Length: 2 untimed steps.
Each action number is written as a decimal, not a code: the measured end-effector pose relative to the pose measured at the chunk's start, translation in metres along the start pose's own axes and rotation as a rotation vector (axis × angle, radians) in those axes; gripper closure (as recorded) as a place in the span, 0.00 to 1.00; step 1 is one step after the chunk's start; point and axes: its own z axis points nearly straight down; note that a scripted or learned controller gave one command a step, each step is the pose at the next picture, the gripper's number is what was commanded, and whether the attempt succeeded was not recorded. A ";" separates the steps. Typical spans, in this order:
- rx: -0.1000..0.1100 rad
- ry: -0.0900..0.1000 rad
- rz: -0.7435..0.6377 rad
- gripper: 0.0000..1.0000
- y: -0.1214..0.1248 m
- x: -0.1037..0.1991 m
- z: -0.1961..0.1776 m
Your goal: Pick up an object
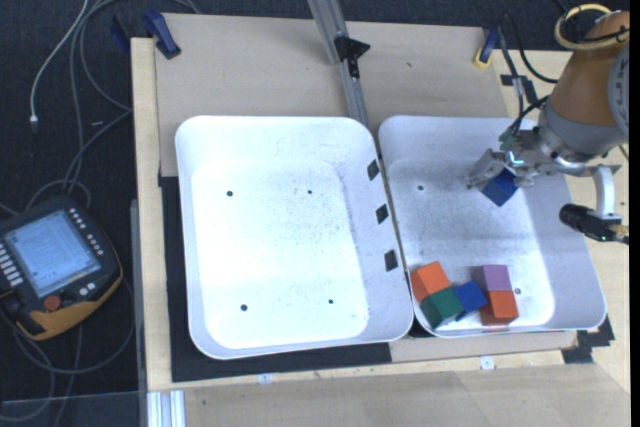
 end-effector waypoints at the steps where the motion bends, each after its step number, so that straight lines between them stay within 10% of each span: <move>1: -0.007 -0.002 -0.002 1.00 0.002 0.000 -0.013; 2: -0.003 -0.001 -0.002 0.00 0.002 0.000 -0.012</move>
